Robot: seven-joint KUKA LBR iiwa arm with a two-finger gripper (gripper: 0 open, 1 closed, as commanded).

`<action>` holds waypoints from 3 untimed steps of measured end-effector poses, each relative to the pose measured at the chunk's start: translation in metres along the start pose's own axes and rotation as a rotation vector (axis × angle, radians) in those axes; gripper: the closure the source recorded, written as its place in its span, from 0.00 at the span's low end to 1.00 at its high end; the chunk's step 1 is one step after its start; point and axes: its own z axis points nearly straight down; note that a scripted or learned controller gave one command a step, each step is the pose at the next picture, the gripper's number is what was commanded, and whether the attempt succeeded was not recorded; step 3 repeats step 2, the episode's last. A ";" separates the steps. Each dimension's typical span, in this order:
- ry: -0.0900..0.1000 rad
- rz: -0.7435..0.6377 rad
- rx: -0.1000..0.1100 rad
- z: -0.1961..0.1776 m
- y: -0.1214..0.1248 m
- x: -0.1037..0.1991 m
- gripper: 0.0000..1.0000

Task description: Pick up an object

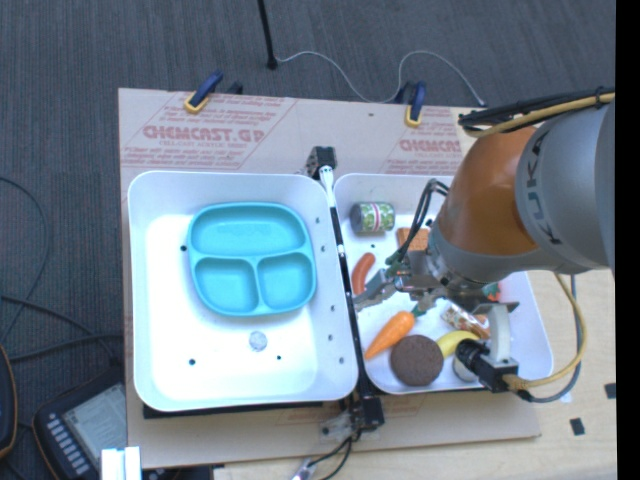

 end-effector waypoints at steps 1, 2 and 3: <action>0.000 0.000 0.000 0.000 0.000 0.000 0.00; 0.000 0.000 0.000 0.000 0.000 0.000 0.00; 0.000 0.000 0.000 0.000 0.000 0.000 0.00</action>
